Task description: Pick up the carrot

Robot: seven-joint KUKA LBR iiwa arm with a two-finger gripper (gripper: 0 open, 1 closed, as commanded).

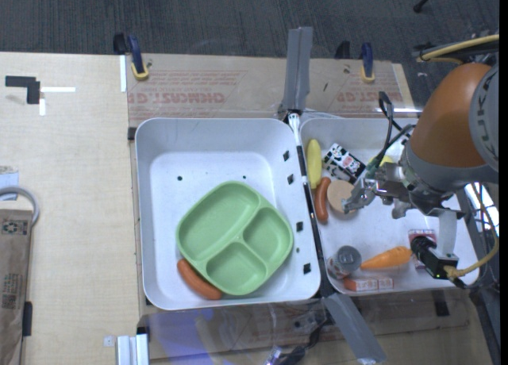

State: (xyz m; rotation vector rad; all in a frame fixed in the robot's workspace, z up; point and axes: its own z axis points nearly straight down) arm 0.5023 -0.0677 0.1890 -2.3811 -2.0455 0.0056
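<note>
The carrot (pixel 386 259) lay free on the floor of the right bin (pixel 373 228), near its front wall, with a small grey can (pixel 347 258) just beside its thin end. The gripper (pixel 379 194) hung above the bin, behind the carrot and apart from it; whether its fingers were apart or together could not be told. Further behind the carrot lay a sausage (pixel 321 199), a banana (pixel 314 162) and a round tan object (pixel 343 197). Risk assessed: a descent from that position would likely land short of the carrot, and fingers closing near the thin end might strike the can instead.
</note>
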